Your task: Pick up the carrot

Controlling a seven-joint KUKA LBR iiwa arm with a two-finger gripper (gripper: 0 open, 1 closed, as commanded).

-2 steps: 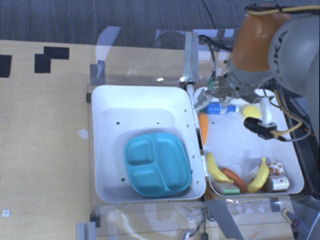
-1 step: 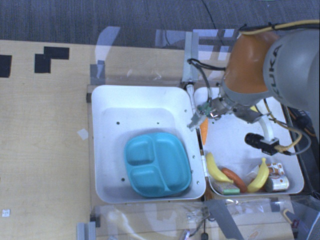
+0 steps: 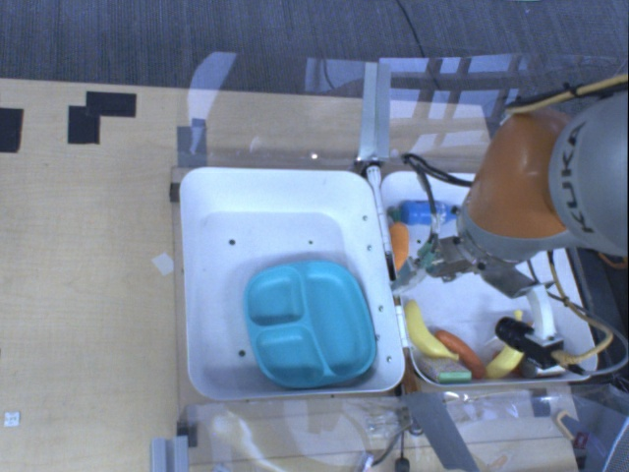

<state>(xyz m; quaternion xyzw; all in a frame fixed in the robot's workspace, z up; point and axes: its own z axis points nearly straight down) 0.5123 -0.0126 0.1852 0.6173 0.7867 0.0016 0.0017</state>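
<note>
Carrot (image 3: 398, 246) lies in the right bin (image 3: 580, 357), at its far left, tight along the left wall. Its long axis runs far to near, almost parallel to that wall. The thicker end seems to point far and the thinner end near, but it is too small to be sure. It looks plain orange, smooth, short and stubby.

Counts:
- Two white bins.
- One carrot.
- One blue bottle (image 3: 418, 211), lying just far-right of the carrot.
- One banana (image 3: 425, 332), near the carrot's near end.
- One orange-red long piece (image 3: 460, 350), beside the banana.
- One small green piece (image 3: 452, 374), at the near wall.
- One more yellow piece (image 3: 506, 360), further right.
- One blue divided plate (image 3: 310, 323), alone in the left bin (image 3: 211, 264).

Gripper (image 3: 418, 266) hangs low over the right bin, just right of the carrot's near end. Whether it is open or closed cannot be told, and nothing is seen held in it.
</note>
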